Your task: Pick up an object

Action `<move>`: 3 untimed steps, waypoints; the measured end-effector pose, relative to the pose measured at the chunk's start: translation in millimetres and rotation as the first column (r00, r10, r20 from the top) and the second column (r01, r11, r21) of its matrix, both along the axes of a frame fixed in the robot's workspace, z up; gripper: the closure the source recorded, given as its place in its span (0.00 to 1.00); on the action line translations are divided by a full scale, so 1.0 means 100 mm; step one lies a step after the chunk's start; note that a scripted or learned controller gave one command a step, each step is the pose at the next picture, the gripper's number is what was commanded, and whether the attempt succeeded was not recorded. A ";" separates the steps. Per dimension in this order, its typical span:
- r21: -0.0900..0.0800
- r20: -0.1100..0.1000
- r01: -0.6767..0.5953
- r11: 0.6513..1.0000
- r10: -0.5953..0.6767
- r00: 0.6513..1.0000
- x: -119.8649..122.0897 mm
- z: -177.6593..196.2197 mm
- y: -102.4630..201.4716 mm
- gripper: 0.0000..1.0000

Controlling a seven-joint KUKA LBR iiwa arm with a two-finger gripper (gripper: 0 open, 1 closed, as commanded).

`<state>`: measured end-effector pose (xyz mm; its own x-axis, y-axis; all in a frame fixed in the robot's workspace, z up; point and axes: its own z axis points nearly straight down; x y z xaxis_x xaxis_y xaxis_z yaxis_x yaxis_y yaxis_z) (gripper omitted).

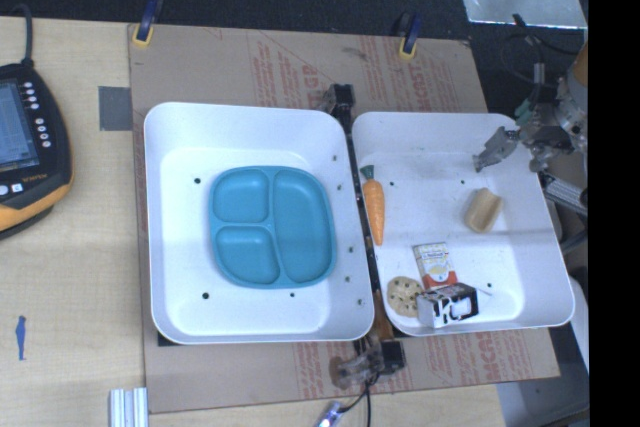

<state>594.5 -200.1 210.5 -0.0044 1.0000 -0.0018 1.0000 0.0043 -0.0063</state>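
Observation:
The right bin (520,265) holds a carrot (373,207) along its left wall, a tan block (482,211), a small red-and-white carton (434,263), a cookie (404,295) and a black-and-white box (447,305). My gripper (515,153) hovers over the bin's far right corner, up and to the right of the tan block. Its fingers (493,151) are spread open with nothing between them.
The left bin (170,215) holds a blue divided plate (271,225). A teach pendant (25,145) lies on the bench at far left. Clamps (147,20) pin the cardboard sheet at its back edge.

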 end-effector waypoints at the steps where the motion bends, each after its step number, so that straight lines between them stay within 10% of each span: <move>1: 0.001 0.000 -0.001 1.000 0.001 1.000 -0.28 -1.20 -0.12 0.00; 2: -0.001 0.000 -0.003 1.000 0.003 1.000 -0.27 -1.09 -0.13 1.00; 3: 0.002 0.003 -0.003 1.000 0.003 1.000 0.43 -1.19 0.89 1.00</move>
<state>638.0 -111.1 91.9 -0.0072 1.0000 -0.0002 1.0000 0.0072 -0.0036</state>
